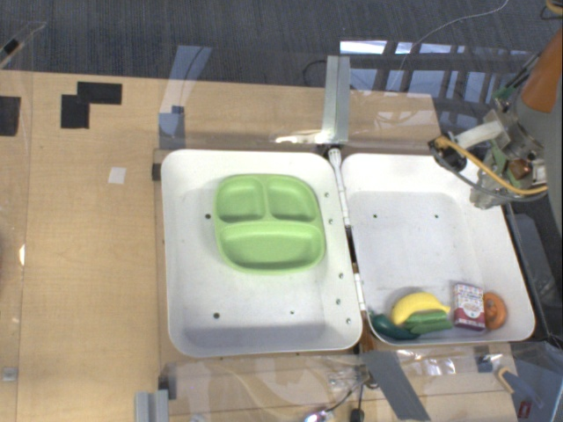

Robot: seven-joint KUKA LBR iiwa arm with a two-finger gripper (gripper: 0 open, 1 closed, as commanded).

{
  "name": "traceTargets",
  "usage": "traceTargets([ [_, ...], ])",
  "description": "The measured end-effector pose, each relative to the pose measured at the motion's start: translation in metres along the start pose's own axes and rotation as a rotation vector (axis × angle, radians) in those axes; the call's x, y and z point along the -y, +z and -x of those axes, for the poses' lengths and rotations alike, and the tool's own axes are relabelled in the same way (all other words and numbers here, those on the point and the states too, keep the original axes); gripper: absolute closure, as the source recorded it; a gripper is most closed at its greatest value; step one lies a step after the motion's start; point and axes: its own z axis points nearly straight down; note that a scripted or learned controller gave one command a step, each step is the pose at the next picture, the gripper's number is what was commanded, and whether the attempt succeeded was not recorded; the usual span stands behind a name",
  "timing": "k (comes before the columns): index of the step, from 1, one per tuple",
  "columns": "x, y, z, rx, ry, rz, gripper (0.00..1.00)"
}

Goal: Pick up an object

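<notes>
Four small items cluster at the right white bin's [413,236] near edge: yellow toy banana [419,305], dark green vegetable [413,324], small printed carton [468,305], orange round fruit [494,309]. Nothing is picked yet. Well apart, the gripper [493,178] hangs over the far right corner.

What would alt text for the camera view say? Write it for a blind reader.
A grey robot arm's claw hangs over the far right edge of the right bin, whose near edge holds a banana, a green vegetable, a small carton and an orange object. The left bin holds a green divided plate.
</notes>
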Motion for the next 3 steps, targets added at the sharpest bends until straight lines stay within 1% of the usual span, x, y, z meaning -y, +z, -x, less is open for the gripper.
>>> traceTargets([
  [1, 0.002, 0.031, 0.073, 0.003, -0.011, -0.002, 1.0],
  [2, -0.025, 0.073, 0.113, 0.002, 0.005, -0.002, 1.0],
  [3, -0.025, 0.073, 0.113, 0.002, 0.006, -0.002, 0.0],
])
